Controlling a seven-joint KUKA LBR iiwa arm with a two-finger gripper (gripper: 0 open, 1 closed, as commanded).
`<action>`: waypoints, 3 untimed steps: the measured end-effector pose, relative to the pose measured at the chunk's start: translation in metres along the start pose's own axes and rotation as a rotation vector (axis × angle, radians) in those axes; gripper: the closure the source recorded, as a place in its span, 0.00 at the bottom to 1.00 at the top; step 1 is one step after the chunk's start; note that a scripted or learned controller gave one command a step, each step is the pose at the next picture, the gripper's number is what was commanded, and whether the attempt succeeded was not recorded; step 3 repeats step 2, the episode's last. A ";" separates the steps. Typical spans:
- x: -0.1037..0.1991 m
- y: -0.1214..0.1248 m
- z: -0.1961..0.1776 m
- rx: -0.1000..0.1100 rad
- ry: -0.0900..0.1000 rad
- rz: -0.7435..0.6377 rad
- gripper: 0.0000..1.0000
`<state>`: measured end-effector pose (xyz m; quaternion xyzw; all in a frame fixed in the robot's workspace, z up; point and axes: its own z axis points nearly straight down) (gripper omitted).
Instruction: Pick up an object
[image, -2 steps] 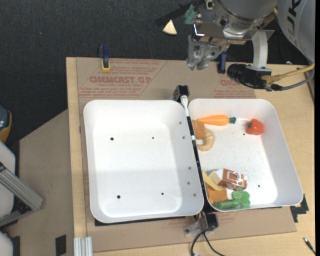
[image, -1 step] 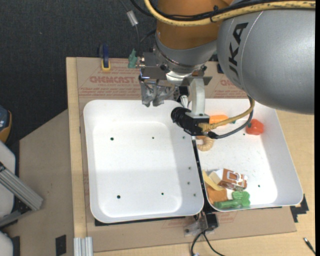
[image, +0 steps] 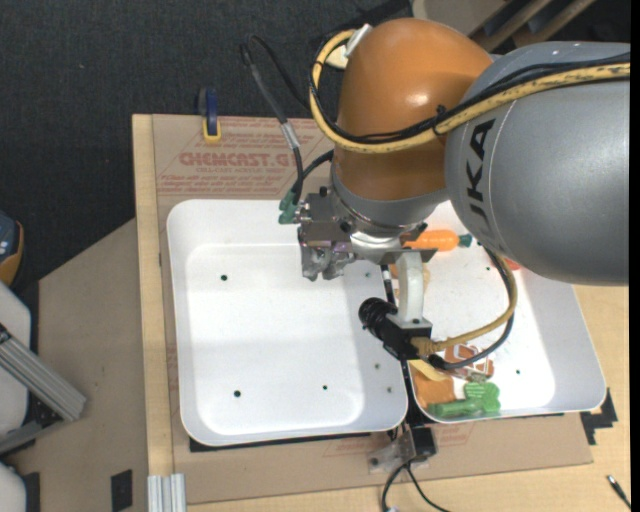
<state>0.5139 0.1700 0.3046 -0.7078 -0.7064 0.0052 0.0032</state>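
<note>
My gripper (image: 326, 256) hangs under the orange wrist band (image: 400, 80), over the back right part of the left bin (image: 250, 330), close to the wall shared by the two bins. The arm hides much of the right bin (image: 560, 340). In that bin I see an orange carrot-like piece (image: 438, 240) at the back, just right of the gripper. A green object (image: 470, 400), a brown piece (image: 433, 377) and a red-and-white item (image: 466, 352) lie at its front left corner. Nothing shows held in the gripper.
A black cable end (image: 382, 322) and a yellow-black hose (image: 490, 330) dangle from the wrist over the bins' shared wall. A cardboard sheet (image: 240, 150) lies under the bins, with a blue clamp (image: 210, 112) at its back edge. Only small dark dots mark the left bin's floor.
</note>
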 end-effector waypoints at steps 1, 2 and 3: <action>0.049 0.025 -0.153 -0.031 0.011 -0.008 1.00; -0.008 -0.016 -0.079 -0.002 0.000 0.003 1.00; -0.008 -0.016 -0.079 -0.002 0.000 0.003 1.00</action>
